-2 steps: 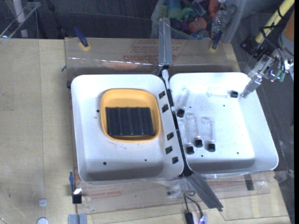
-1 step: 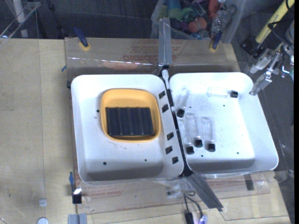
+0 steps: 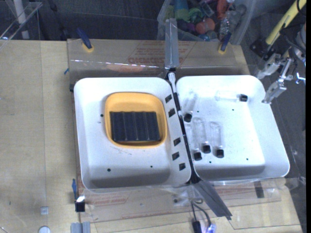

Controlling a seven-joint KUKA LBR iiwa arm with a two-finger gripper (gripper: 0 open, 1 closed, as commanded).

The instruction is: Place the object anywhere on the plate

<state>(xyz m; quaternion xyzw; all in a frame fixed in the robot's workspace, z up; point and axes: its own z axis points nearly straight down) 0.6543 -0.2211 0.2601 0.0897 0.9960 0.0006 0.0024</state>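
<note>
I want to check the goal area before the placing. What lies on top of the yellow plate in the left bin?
A dark ribbed rectangular object lies on the yellow plate, covering its middle. The plate surface under it is hidden.

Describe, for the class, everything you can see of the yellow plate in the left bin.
The yellow plate is a rounded-corner, squarish dish with a raised rim, seemingly plastic. A dark ribbed rectangular insert with lengthwise grooves lies inside, covering most of its floor. The plate sits flat in the left bin, toward that bin's centre and back, resting on the white floor. Nothing else touches it; the clear bottles lie apart in the right bin.
</note>
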